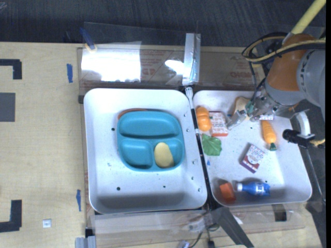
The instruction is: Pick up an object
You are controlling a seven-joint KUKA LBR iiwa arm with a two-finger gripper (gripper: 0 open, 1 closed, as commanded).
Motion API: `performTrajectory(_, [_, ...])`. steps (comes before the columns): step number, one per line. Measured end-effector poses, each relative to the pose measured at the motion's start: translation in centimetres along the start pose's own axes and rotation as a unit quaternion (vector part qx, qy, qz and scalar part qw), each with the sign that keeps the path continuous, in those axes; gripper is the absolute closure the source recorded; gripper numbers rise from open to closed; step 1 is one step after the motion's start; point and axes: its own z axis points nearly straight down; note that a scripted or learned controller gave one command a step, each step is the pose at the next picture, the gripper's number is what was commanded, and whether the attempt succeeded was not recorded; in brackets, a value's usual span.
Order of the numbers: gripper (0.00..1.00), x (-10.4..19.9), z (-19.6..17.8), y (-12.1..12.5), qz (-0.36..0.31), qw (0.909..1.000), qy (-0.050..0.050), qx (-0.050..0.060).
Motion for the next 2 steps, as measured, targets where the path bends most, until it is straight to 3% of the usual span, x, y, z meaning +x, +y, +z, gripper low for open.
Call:
performTrajectory(1, [0.00, -2.3, -0.2, -4.4, -0.033, 0.9994, 0.008, -0.003])
performTrajectory(2, [0.00, -3.8, -0.6, 0.1, -0.125, 0.9920, 0.012, 0.015])
